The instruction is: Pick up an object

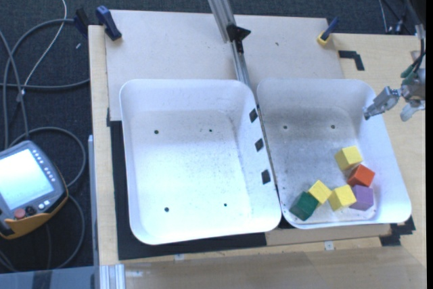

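My metal two-finger pincer [394, 107] hovers released over the right shallow white plastic bin's [318, 88] far rim, well apart from the small coloured wooden cubes [342, 189].

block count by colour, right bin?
Right bin, blocks by colour:
yellow blocks: 3
orange block: 1
purple block: 1
green block: 1
Total: 6
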